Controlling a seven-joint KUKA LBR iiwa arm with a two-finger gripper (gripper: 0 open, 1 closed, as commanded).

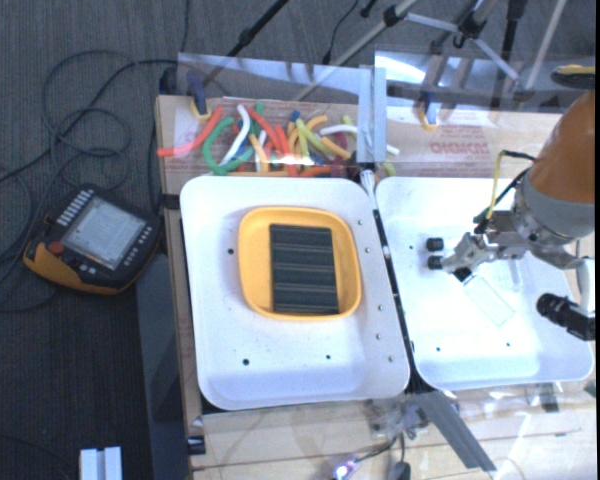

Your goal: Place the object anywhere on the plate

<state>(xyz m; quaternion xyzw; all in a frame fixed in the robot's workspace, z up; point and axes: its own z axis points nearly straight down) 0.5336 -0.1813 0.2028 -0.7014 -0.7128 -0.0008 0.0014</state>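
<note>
From where I stand, the only lettering is a line of reddish print on the cardboard strip (pixel 467 146) along the far edge of the desk, behind the right bin (pixel 500 363), and it is too blurred to read. The screen of the handheld pendant (pixel 92 240) on the floor to the left glows pale, with nothing legible on it.

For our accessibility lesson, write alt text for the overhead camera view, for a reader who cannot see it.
A yellow plate holding a dark ridged block sits in the left white bin. The arm's gripper hangs over the right white bin, near small black parts. Colourful tubes lie behind the bins, and a handheld controller rests on the floor.
</note>
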